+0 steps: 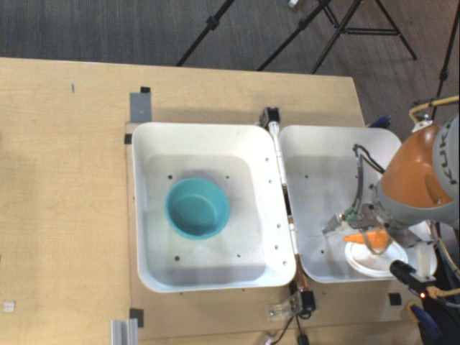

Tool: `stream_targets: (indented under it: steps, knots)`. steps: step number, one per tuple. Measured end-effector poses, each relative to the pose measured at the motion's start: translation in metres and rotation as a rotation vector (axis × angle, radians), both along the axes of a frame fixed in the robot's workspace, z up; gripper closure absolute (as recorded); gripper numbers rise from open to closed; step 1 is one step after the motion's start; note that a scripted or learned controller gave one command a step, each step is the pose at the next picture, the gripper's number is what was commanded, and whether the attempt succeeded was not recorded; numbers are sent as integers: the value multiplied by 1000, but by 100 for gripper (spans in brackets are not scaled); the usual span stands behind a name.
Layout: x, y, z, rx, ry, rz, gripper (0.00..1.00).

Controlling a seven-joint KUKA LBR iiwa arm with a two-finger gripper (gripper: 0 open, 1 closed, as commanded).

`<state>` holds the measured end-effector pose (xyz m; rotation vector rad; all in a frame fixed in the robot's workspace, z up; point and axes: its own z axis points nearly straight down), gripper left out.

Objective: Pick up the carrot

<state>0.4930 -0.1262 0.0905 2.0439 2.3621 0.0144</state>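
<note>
The carrot (368, 240) is a small orange piece in the right bin (316, 192), near its front right corner. It sits at the upper edge of a white dish (368, 263). My gripper (353, 225) hangs directly over the carrot's left end, under the grey wrist and the orange band (417, 171). The wrist hides part of the carrot, and I cannot tell whether the carrot is touched or held.
A teal bowl (198, 207) stands in the middle of the left bin (154, 164). A raised divider (282, 185) runs between the two bins. Cables (359, 171) hang from the wrist over the right bin. The bare wooden bench (65, 192) spreads to the left.
</note>
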Motion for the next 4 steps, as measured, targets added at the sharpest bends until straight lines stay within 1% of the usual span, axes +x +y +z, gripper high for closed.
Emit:
stream_targets:
  steps: [1, 2, 3, 4]
  knots:
    - [-2, -52, 0, 0, 5, 1, 0]
    - [-1, -12, 0, 6, 2, -284, 0]
    - [-1, -41, -1, 6, 4, -162, 0]
    - [0, 14, 0, 5, 1, -128, 0]
